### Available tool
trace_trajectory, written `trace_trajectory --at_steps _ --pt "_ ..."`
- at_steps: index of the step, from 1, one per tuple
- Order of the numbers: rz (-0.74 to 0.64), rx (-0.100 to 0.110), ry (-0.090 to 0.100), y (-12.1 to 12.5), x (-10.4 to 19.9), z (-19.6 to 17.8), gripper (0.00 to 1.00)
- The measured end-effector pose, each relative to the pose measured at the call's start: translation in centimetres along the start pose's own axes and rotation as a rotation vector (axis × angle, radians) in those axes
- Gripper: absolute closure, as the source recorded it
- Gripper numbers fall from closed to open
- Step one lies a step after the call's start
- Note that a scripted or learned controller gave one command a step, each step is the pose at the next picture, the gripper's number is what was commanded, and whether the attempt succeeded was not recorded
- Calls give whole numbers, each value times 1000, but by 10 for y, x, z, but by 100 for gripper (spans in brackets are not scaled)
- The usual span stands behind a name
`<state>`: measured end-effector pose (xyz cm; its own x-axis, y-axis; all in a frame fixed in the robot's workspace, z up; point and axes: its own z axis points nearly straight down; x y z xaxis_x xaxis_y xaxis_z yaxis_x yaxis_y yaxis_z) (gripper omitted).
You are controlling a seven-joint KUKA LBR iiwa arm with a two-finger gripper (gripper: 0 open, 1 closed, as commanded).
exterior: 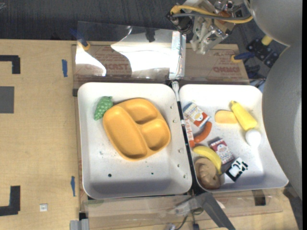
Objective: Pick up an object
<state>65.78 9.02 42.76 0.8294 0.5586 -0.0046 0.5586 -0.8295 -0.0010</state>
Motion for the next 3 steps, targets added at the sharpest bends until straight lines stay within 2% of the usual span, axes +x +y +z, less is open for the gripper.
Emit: trace_trajectory --at_steps 1,3 --pt "-224 0 0 -36 23 -52 100" --pt "151 0 0 -111 77 -53 100"
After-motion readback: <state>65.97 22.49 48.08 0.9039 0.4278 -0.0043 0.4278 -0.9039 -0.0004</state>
